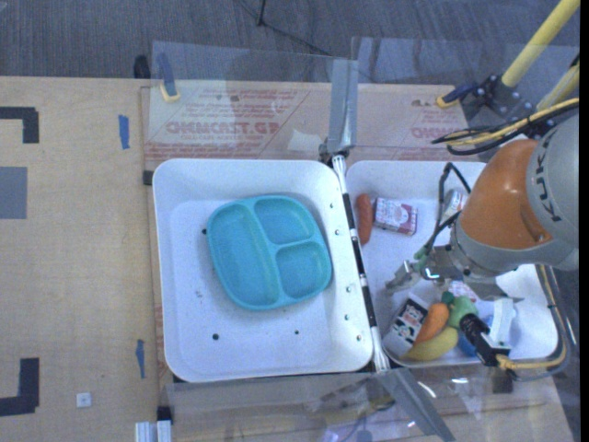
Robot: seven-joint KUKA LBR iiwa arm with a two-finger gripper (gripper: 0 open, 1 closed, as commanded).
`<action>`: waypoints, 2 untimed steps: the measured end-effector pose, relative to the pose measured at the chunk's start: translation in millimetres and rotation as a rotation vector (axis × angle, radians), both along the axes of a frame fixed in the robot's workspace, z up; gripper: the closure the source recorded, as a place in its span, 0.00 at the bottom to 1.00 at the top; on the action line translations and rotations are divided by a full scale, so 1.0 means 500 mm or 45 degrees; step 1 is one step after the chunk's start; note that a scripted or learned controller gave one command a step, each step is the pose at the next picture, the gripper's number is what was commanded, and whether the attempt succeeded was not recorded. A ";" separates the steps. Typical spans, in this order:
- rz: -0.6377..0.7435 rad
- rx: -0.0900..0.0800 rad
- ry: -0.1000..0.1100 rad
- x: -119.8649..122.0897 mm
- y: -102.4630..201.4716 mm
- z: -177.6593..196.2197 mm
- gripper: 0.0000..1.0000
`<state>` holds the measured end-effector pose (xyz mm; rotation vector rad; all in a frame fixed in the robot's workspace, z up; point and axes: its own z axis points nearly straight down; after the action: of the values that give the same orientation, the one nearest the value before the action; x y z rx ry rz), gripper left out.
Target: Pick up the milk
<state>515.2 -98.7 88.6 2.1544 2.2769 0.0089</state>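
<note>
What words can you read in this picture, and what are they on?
"KU": on the grey arm, cut off by the picture's edge.
Faded red print: on the clear sheet behind the bins, too blurred to read.
Print on the small red and white carton: too small to read.

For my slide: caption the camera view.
Gripper hovers over the right bin above the milk; blue tray in the left bin.
</note>
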 end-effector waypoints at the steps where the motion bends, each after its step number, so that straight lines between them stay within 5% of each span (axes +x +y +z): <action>1: 0.278 -0.004 0.002 0.231 -0.001 -0.002 0.00; 2: 0.462 -0.004 0.001 0.086 -0.035 0.000 0.00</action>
<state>558.3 -116.5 88.5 1.7078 2.6277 0.0059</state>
